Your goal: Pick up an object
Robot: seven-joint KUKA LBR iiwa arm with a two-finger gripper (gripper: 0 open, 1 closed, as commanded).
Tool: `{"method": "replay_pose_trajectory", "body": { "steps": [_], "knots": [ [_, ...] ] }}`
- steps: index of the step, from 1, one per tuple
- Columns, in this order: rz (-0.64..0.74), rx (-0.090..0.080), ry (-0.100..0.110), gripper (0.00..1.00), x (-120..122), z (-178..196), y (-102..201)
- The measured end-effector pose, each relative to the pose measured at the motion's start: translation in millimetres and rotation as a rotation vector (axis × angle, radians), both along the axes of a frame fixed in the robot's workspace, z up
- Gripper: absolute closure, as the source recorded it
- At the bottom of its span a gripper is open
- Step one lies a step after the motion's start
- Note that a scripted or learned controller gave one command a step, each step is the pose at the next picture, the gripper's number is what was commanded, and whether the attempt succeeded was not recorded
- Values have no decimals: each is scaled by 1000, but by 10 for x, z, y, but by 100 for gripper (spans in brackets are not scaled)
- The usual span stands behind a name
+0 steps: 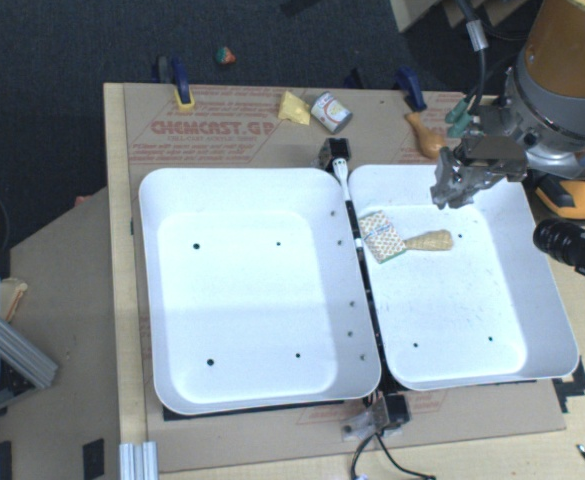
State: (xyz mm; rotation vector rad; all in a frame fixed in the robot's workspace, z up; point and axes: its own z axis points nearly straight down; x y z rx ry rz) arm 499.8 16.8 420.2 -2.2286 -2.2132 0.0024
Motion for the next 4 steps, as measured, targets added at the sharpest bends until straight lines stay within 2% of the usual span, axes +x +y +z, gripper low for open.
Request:
{"method": "replay_pose_trajectory", "body": {
  "steps": [1,2,3,4],
  "knots": [
    [14,2,4,100,-178,-334,607],
    [21,5,-3,100,41,-458,1918],
    [0,1,-7,100,-209,-69,1110],
    [14,8,-18,100,-206,1232,1630]
  ]
}}
